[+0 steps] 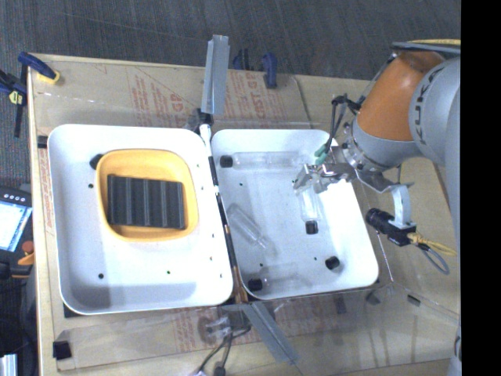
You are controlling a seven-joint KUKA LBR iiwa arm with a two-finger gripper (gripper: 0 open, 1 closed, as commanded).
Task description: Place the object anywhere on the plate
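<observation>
Fig.: my view from above, two white bins side by side on the bench. Left bin [70, 280] holds the yellow plate [146, 163] w/ a dark ribbed inset at its centre. Right bin [356, 269] holds several clear items, hard to make out: a clear tube [249, 228] lying slantwise near the bin's 9 o'clock side, a clear bottle [311, 208] w/ dark cap just below the gripper [313, 177]. Arm enters from 3 o'clock; gripper sits over the right bin's 1 o'clock area. I can't tell how far the jaws are parted, nor whether they hold anything. Plate lies well apart from gripper, toward 9 o'clock.
</observation>
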